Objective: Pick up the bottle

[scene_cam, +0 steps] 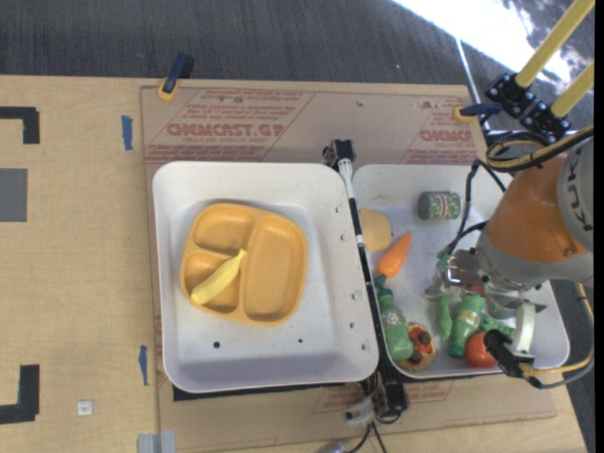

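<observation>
A green bottle point(390, 317) lies along the left wall of the right bin point(557, 343), its labelled end point(418, 345) toward the front edge. My gripper point(462, 300) hangs low over the front of that bin, a short way right of the bottle. It sits right above two green pieces point(455, 324) and a red one point(478, 349). The wrist hides what lies directly under it, and nothing can be seen held.
The right bin also holds an orange carrot point(394, 255), a pale round item point(375, 229) and a small green can point(438, 205). The left bin point(179, 328) holds a yellow divided plate point(269, 272) with a banana point(218, 278). Cables run along the right side.
</observation>
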### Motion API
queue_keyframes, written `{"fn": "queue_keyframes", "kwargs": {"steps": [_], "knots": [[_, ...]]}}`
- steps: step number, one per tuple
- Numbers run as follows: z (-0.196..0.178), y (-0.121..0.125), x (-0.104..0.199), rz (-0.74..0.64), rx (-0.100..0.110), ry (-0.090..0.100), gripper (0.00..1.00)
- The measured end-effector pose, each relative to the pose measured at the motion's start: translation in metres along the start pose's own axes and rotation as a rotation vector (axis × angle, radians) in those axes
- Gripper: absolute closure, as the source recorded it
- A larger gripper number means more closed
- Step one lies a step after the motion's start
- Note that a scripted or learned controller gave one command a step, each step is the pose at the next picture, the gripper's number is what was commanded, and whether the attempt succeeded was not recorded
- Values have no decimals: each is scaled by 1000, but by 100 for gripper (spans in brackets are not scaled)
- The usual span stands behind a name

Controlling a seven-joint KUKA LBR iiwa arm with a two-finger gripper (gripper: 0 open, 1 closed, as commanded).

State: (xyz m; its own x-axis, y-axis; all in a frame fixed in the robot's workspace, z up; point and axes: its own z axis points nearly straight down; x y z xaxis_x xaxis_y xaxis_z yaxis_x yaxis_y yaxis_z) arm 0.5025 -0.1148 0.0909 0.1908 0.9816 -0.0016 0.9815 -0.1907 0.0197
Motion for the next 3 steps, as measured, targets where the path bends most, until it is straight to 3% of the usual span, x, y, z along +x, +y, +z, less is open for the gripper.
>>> {"fn": "queue_keyframes", "kwargs": {"steps": [1, 2, 3], "knots": [[0, -15, -8, -427, -8, -4, 100], [-106, -1, 46, -216, 18, 4, 100], [-50, -8, 19, -240, 21, 5, 100]]}}
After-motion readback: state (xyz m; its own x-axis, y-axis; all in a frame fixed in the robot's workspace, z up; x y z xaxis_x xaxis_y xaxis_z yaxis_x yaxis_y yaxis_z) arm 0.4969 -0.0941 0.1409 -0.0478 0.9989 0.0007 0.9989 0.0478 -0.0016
